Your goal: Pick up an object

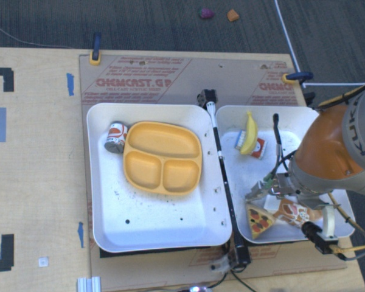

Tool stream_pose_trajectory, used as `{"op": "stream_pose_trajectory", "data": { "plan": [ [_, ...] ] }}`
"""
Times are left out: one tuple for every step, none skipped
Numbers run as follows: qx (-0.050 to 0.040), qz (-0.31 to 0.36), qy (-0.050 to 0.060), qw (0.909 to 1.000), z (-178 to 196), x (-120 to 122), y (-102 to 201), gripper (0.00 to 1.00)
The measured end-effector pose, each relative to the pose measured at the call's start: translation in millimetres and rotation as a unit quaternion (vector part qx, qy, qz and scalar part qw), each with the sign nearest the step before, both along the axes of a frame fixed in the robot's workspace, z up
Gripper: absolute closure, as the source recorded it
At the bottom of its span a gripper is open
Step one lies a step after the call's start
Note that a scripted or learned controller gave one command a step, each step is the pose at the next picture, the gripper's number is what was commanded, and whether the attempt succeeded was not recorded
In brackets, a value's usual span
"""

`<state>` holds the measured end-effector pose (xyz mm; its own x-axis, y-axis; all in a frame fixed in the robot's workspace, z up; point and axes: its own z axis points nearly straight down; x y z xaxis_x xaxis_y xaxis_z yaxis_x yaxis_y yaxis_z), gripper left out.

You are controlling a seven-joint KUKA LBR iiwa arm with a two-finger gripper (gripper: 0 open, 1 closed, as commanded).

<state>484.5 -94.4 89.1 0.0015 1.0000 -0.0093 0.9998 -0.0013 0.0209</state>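
Camera view. Dark grey carpet behind; a pale plywood worktop (36, 163) carries a brown printed cardboard sheet (188, 78) held by clamps, with two shallow white bins on it. Two small scraps, one purple (206, 13) and one orange (232, 16), lie on the carpet, well apart from the bins.

Left white bin (158, 230): a yellow plastic plate with three compartments (163, 157) sits in the upper middle; a small red-and-white can (115, 137) lies on its side touching the plate's left rim.

Right white bin (231, 163): a yellow plastic banana (250, 134) lies near the far wall, resting partly over a small red, white and blue packet (248, 143). Near the front wall lies a flat toy pizza slice, orange with red spots (259, 219), and just beside it a flat orange-and-white printed piece (292, 212), partly under the arm.

The grey arm with orange band (331, 148) hangs over the right bin; its metal jaws (264, 189) sit just above the pizza slice. Nothing visible between them. Cannot tell whether they stand apart or together.

Judgement: nearest candidate is the pizza slice. Likely light, stiff and thin; lying flat it offers little edge, so a pinch across its narrow width seems best. The banana, rounder and smooth, would take a grip across its middle but may slip.
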Motion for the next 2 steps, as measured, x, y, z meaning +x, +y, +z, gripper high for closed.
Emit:
{"op": "stream_pose_trajectory", "data": {
  "plan": [
    [0.0001,0.000,0.000,1.0000,0.0,0.0,0.0,0.00],
    [-0.0041,-0.002,-0.004,1.0000,11.5,1.9,-3.3,1.00]
  ]
}}
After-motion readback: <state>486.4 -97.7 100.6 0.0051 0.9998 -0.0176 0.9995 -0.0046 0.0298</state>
